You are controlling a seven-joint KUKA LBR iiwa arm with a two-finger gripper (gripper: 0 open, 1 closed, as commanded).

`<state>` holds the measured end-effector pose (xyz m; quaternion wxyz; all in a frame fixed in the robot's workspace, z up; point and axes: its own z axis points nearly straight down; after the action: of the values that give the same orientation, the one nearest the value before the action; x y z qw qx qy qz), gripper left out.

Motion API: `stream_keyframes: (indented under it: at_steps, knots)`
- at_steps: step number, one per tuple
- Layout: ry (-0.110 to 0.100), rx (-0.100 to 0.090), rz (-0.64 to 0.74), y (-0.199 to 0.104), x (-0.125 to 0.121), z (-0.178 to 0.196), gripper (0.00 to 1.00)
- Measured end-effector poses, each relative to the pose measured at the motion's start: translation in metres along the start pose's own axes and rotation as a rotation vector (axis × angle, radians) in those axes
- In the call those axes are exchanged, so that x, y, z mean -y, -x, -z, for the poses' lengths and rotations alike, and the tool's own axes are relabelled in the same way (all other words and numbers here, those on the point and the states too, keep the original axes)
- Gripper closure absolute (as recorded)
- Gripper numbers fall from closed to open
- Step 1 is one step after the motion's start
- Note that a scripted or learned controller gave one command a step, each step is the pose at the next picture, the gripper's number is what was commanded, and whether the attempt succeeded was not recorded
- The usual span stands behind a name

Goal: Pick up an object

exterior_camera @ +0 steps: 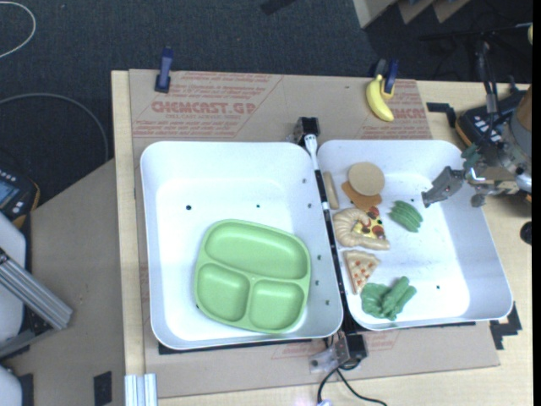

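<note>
Camera view: the pincer (433,193) seems open and empty, poised beside the green plastic bean pod (407,216); descent is required next.

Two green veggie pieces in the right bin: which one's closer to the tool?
The upper green piece, beside the tool and right of the burger. The other green piece lies near the bin's front edge.
</note>
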<state>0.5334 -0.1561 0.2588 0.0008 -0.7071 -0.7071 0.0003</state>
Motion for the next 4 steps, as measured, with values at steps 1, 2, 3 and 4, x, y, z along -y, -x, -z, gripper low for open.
stream_keyframes:
  at_steps: [1, 2, 3, 4]
  knots:
    - [-0.009, -0.004, 0.003, -0.054, 0.026, -0.085, 0.0]
    - [0.012, 0.007, 0.003, -0.064, -0.05, -0.167, 0.0]
    - [0.01, 0.005, -0.002, -0.063, -0.047, -0.153, 1.0]
    - [0.013, 0.006, -0.003, -0.063, -0.047, -0.143, 1.0]
